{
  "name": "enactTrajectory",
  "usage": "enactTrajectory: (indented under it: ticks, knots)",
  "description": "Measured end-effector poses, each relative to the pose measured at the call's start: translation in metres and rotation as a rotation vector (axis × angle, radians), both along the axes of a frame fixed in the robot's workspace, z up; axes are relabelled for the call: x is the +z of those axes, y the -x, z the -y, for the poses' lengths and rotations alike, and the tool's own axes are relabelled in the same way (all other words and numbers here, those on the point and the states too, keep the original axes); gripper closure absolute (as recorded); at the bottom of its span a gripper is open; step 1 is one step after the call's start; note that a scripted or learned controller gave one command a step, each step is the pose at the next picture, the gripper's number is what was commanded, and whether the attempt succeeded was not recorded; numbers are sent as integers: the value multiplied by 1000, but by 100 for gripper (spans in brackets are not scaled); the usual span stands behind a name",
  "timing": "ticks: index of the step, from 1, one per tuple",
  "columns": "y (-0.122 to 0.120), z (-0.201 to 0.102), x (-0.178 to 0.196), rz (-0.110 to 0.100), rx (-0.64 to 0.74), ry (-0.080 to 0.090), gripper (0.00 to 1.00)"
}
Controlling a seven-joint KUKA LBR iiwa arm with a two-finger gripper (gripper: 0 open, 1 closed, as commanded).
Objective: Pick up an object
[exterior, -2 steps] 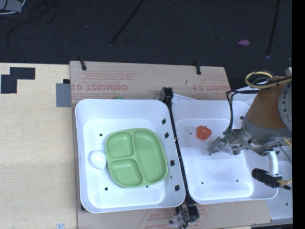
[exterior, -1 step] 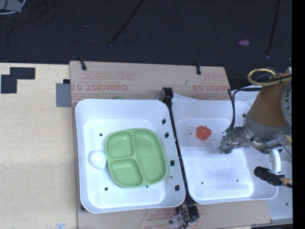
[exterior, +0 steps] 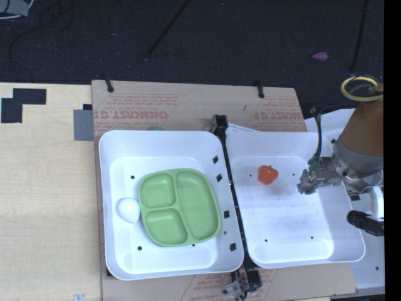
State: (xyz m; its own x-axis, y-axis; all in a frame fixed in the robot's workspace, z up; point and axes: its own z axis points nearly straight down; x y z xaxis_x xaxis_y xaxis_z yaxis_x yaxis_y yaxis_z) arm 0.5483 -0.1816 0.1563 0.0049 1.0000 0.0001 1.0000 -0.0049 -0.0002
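1. The grey KUKA arm (exterior: 360, 140), with its orange band above the wrist, reaches in from the view's right; its two-finger gripper (exterior: 308, 182) hangs over the right edge of the right-hand shallow white plastic bin (exterior: 294, 256).
2. The gripper's tip is a small dark metal cluster seen from above; whether it stands wide or narrow cannot be told at this angle, and nothing is seen between its tips.
3. The small rounded red-orange object (exterior: 267, 174), the task's thing, lies on the floor of the same bin, just to the view's left of the gripper and about level with it; a clear strip of white floor separates the two, so they are near but apart.
4. Much farther to the view's left of the gripper, beyond the black divider where the two bins meet, sits the left-hand shallow white plastic bin (exterior: 163, 143).
5. In that bin lies a light green three-compartment plastic plate (exterior: 179, 207), flat on the floor; it is well apart from the gripper.
6. A small white egg-shaped ball (exterior: 128, 209) rests touching the plate's far-left rim, the thing farthest from the gripper.
7. Both bins stand on a brown printed cardboard sheet (exterior: 194, 105), which extends behind them, away from the gripper toward the top of the view.
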Motion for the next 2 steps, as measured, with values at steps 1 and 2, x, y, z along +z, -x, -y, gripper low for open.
enactTrajectory:
  ticks: [1, 2]
  knots:
    - [6, -7, 48, 1, 6, 0, 100]
    - [5, -6, 87, 2, 6, 1, 100]
